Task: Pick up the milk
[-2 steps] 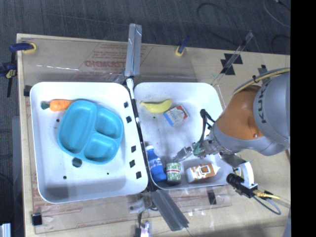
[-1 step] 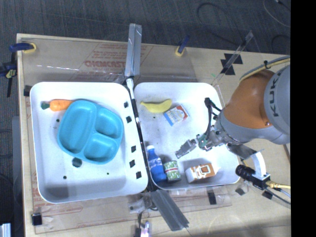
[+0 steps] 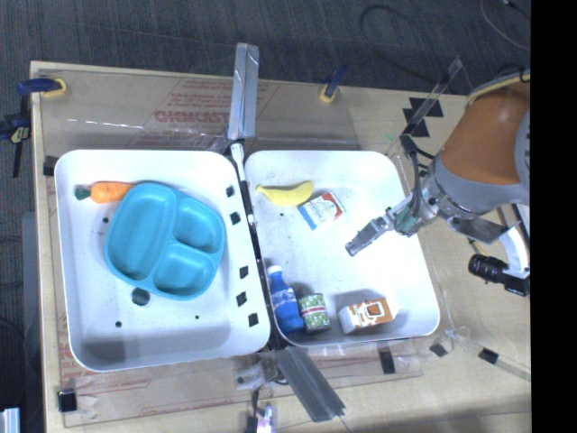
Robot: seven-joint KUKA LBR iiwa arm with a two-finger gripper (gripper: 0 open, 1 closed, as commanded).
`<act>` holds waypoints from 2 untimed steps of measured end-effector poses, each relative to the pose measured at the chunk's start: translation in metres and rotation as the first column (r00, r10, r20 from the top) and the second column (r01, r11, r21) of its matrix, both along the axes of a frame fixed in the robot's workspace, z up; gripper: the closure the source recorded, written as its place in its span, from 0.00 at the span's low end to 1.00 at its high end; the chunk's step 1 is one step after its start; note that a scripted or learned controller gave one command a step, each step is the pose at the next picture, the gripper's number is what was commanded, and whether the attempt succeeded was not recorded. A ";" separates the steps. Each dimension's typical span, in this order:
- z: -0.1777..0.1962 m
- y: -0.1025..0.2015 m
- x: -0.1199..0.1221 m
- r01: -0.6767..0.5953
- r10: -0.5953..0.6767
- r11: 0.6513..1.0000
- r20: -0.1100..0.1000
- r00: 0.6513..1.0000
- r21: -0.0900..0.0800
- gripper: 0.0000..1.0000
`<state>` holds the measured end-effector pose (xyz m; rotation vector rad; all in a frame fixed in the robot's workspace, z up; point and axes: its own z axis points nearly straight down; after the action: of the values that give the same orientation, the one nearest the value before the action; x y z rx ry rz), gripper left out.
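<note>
Nearest, along the right bin's 6 o'clock edge: a blue bottle, a green can, and an orange-and-white box. Further in, the gripper hovers at 3 o'clock of centre, nothing in it; whether it is apart or together, I cannot tell. Beyond, at 12 o'clock, the milk lies just beside a banana. In the left bin, a blue tray and a carrot.
</note>
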<state>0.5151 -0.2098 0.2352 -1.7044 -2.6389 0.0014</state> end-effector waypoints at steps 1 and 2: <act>-0.023 0.000 -0.038 -0.091 0.091 0.996 -0.002 0.996 0.001 0.00; -0.128 0.000 -0.038 -0.116 0.116 0.993 -0.002 0.993 0.001 0.00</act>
<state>0.4767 -0.2095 0.1070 -1.5475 -2.7313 0.0012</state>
